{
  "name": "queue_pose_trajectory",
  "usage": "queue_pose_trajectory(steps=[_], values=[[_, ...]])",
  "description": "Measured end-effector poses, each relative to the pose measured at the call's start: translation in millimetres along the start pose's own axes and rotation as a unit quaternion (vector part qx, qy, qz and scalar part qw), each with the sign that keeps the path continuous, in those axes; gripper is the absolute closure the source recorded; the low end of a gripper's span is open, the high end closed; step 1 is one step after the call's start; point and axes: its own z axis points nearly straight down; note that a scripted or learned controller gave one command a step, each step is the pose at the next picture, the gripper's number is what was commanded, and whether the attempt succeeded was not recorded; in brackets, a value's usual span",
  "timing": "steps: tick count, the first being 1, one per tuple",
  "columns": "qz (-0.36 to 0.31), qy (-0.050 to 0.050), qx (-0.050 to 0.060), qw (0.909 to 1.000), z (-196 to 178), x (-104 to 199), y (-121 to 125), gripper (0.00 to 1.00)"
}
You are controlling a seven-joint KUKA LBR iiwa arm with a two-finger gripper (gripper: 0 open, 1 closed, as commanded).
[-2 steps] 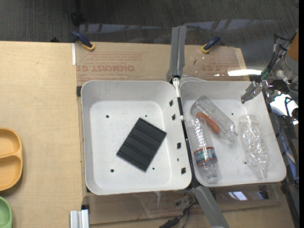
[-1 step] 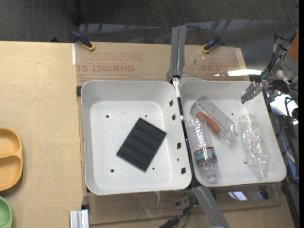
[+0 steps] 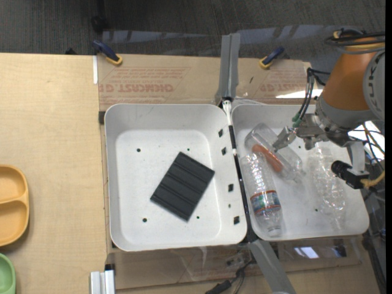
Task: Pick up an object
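Note:
In the left bin [image 3: 122, 164] a black ribbed rectangular pad [image 3: 182, 185] lies flat at a slant. The right bin [image 3: 355, 222] holds a clear plastic water bottle [image 3: 263, 195] with a coloured label, lying lengthwise near the bin's left wall. Just above it lies a clear tube-like container [image 3: 269, 149] with an orange-red piece [image 3: 270, 157] inside. Crumpled clear plastic [image 3: 327, 185] sits at the right. My gripper [image 3: 283, 141] hangs over the upper middle of the right bin, its tip right beside the clear container's upper end. Nothing is seen held in it.
The arm's orange band [image 3: 349, 81] and cables [image 3: 352, 173] cover the right bin's far right corner. A raised divider [image 3: 233, 158] separates the bins. On the wooden bench at the left sit a yellow tray [image 3: 12, 204] and a green dish [image 3: 5, 275]. Two clamps [image 3: 109, 55] hold the cardboard behind.

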Motion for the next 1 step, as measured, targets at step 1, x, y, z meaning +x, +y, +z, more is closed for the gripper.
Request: queue_pose_trajectory(steps=[1], values=[[0.101, 0.000, 0.005, 0.9949, -4.1, 17.3, -8.1, 0.00]])
